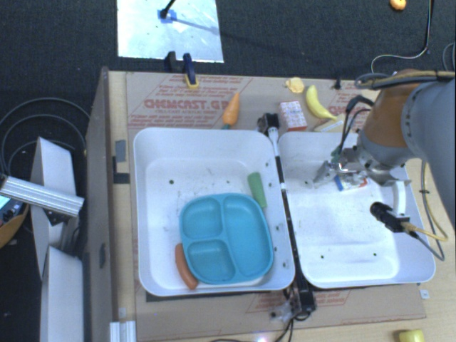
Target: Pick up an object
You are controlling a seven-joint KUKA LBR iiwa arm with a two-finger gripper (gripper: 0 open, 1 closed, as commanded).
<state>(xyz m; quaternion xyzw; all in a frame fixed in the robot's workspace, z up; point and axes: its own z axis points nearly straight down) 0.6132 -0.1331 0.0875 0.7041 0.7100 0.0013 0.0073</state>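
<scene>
My gripper [332,173] hangs low over the back half of the right bin [356,262], reaching in from the right below the orange band [385,120]. A small blue and red object [350,183] lies right beside the gripper's tip, partly hidden by it. In the left bin [160,162] lie a blue divided plate [224,237], a green stick-shaped piece [257,189] at the plate's back right, and an orange sausage [185,266] at its front left.
Behind the bins on the cardboard lie a carrot [230,110], a banana [317,104], a small spotted box [293,115] and a yellow scrap [294,85]. A black part with a yellow cable [390,217] juts over the right bin's right side. An orange ball [397,3] rests on the floor.
</scene>
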